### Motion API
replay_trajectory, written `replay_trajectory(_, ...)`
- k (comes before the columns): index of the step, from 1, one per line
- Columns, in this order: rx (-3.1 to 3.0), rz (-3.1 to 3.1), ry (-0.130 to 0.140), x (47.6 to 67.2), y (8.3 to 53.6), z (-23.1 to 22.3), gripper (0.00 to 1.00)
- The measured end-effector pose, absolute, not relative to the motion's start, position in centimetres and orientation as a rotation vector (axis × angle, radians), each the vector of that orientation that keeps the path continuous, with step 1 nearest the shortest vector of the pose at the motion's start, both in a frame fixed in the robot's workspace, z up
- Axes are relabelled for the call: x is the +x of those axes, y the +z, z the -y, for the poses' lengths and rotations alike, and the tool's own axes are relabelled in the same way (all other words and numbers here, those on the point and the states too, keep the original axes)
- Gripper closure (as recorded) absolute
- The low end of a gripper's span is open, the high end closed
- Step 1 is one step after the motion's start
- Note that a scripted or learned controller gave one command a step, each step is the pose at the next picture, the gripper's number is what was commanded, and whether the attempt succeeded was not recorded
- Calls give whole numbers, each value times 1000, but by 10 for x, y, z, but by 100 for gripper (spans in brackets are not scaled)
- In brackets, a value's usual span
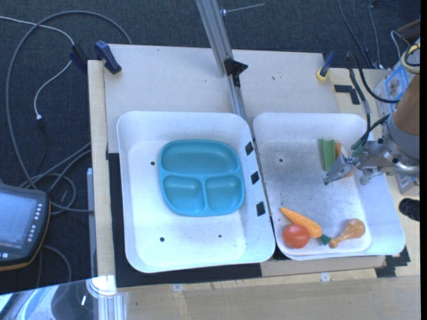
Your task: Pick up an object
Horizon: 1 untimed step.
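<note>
Reaching in from the right side of the camera view, the grey arm (407, 112) is seen above the right bin (293, 129), with its gripper (345, 169) held over the upper right part of that bin. The metal fingers (335, 173) are pointed toward the left, and they are seen just below and beside a green block (327, 152) that lies near the bin's upper right area. A small orange piece (338, 149) is touching the block's right edge. Whether the jaws are spread or closed cannot be told from this view, and nothing is seen clearly between them.

Along the front of the right bin, three toy foods are gathered. A carrot (301, 220) is laid at a slant, with a red tomato (296, 236) touching it just below. A tan drumstick (348, 231) is placed near the front right corner, just beside the carrot's green end.

In the left bin (133, 199), a blue divided plate (200, 177) is set near the middle, with one long compartment at the back and two smaller ones at the front. Black clips (254, 177) are fixed along the seam where the two bins meet.

A metal pole (213, 22) is slanted across the bench (173, 79) behind the bins. Blue clamps (107, 55) are fastened at the bench's back corners, and cables (40, 65) are spread over the dark floor at the left.
</note>
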<state>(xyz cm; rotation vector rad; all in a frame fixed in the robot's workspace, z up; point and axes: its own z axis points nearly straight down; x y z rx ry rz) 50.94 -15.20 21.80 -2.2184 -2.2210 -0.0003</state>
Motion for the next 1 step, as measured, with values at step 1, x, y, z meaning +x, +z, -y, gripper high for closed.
replay_trajectory(1, -2220, 2221, -1, 509, 218, 152, 0)
